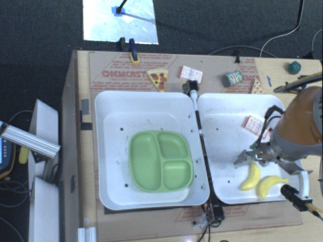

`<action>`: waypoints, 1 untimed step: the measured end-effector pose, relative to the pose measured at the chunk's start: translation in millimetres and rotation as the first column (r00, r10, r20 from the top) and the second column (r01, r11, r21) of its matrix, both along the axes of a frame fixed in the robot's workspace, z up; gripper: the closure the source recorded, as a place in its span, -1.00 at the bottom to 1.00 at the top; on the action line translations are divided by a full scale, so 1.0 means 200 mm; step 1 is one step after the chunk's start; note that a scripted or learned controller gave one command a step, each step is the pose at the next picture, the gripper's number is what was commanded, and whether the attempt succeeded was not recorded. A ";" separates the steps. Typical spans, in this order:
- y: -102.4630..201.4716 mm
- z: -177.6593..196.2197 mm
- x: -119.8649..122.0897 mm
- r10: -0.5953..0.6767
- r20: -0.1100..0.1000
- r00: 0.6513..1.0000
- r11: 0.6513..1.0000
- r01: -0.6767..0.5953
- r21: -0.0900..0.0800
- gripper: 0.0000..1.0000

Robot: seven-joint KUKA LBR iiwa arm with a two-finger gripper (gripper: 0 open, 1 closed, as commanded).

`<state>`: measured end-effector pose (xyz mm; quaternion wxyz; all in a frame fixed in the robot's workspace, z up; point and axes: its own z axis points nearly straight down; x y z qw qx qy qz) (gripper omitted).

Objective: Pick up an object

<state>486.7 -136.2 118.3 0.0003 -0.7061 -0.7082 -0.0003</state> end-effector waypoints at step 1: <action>-0.09 0.57 0.00 0.001 0.005 1.000 1.000 -0.001 -0.003 -1.00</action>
